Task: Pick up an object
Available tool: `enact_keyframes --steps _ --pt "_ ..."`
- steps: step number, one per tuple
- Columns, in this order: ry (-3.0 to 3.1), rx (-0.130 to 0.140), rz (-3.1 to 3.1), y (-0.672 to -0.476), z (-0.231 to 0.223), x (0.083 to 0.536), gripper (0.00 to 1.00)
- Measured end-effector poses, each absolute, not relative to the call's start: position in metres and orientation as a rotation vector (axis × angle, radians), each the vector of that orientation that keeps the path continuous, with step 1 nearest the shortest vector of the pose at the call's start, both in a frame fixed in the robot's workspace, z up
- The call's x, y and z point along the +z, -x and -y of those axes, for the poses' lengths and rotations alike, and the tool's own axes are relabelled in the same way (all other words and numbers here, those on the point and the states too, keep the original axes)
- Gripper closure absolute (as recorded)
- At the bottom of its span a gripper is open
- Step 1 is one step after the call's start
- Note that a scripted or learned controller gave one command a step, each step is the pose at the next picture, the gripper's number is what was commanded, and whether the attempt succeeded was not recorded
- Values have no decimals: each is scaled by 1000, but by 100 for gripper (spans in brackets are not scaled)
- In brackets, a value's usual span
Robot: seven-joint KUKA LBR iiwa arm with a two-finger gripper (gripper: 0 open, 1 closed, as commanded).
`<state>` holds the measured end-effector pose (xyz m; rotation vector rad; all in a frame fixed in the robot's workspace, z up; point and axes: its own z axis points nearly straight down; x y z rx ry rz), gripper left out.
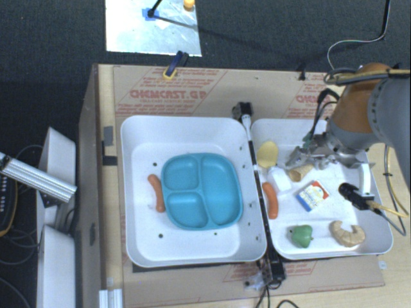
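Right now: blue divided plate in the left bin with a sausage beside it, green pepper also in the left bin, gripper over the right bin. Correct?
One error: the green pepper is in the right bin, near its front edge, not the left. The camera view shows it. The rest holds: the blue divided plate sits in the left bin with a sausage beside it, and the gripper is over the right bin.
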<state>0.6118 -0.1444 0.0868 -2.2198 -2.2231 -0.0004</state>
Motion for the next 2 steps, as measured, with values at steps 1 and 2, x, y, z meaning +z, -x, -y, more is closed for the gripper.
enact_keyframes --steps 1,2 --pt "2218 -1 2225 -597 116 84 0" --pt "2217 -3 2228 -598 116 95 100"
